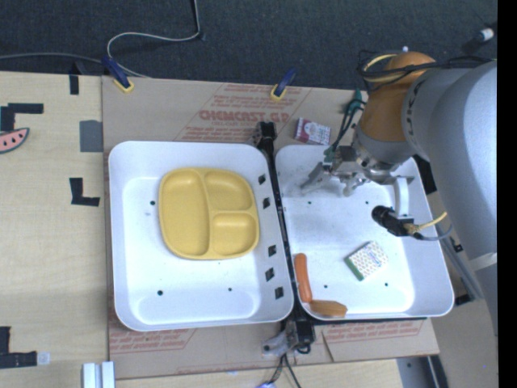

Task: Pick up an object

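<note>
Wooden desk (48, 241) carries a brown cardboard sheet (210, 107) with two shallow white plastic bins on it. Left white bin (129, 217) holds a yellow three-compartment plastic plate (208, 213), lying flat near bin centre. Grey arm with orange band (396, 107) comes in from the right over the right white bin (420, 285); two-finger metal gripper (327, 176) sits low over that bin's upper part, jaws spread fairly wide, nothing between them. Candidate objects all in the right bin's lower half, well apart from the gripper: small rectangular packet, white with speckled print and a green edge (367, 260), lying tilted; orange carrot-shaped stick (302, 275) along the left wall; orange-brown oblong piece (327, 307) at the bottom wall, just beside the stick's lower end.
</note>
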`<state>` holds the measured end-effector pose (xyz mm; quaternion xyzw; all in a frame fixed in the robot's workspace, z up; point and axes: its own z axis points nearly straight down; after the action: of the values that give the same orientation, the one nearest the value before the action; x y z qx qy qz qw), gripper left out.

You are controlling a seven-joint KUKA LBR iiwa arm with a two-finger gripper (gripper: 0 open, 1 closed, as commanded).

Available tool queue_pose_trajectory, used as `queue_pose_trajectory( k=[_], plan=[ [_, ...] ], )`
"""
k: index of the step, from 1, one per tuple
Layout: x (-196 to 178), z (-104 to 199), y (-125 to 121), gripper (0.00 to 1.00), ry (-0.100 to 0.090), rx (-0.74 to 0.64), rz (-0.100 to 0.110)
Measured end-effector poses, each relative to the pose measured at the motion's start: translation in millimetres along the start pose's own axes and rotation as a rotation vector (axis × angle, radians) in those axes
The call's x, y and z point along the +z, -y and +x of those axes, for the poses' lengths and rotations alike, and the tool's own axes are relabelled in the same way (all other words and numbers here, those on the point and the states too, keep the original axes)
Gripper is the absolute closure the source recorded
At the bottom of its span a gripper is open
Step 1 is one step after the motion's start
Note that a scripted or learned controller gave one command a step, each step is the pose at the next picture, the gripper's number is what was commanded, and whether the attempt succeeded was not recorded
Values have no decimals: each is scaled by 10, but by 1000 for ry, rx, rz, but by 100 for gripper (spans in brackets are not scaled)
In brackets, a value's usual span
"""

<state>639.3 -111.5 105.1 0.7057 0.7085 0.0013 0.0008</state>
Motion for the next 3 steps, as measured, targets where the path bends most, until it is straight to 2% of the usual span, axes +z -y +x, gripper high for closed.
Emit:
queue_pose_trajectory(
  k=[1, 2, 3],
  plan=[
    [191, 3, 137, 0, 2, 3, 1],
    [95, 3, 134, 100, 3, 2, 0],
    [96, 4, 135, 0, 3, 2, 0]
  ],
)
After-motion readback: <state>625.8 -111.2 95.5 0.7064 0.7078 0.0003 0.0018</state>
